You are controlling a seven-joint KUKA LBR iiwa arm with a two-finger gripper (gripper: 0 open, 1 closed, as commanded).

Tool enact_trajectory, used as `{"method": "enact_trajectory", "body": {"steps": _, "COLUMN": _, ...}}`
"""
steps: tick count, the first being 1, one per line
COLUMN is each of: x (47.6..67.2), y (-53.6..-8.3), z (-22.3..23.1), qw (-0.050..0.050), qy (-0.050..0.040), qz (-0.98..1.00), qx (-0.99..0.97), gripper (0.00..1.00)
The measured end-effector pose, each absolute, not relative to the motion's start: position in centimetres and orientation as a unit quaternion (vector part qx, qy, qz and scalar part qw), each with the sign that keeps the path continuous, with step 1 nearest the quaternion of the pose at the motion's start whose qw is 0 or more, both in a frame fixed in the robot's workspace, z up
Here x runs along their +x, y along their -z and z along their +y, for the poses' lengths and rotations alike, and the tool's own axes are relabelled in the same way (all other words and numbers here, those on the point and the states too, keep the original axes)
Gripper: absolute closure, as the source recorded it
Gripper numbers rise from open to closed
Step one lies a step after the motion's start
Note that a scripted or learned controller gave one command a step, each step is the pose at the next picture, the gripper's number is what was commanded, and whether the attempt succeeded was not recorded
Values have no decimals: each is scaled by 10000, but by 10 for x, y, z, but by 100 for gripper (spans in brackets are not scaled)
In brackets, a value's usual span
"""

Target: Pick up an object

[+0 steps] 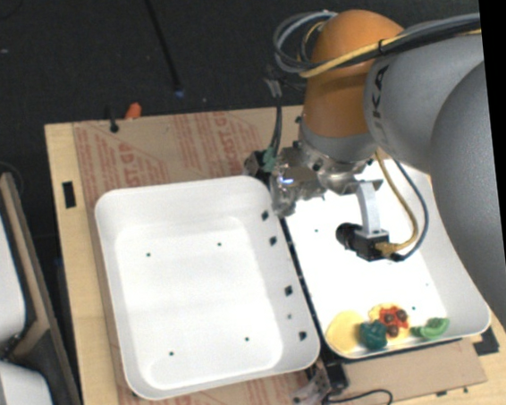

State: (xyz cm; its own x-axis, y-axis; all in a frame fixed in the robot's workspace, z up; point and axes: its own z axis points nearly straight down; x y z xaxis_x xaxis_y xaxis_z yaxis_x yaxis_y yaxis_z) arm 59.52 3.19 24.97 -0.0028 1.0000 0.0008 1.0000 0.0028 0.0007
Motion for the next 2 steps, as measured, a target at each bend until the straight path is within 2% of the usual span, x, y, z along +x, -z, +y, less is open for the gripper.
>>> {"method": "enact_trajectory", "body": {"steps": 1, "x": 620, "y": -240, "z": 82, "qw": 0, "qy": -2, "qz": -7081, "qx": -7061, "gripper": 100}}
{"method": "enact_trajectory", "body": {"steps": 2, "x": 620, "y": -241, "z": 80, "qw": -1, "qy": 1, "qz": -7071, "qx": -7071, "gripper": 0}}
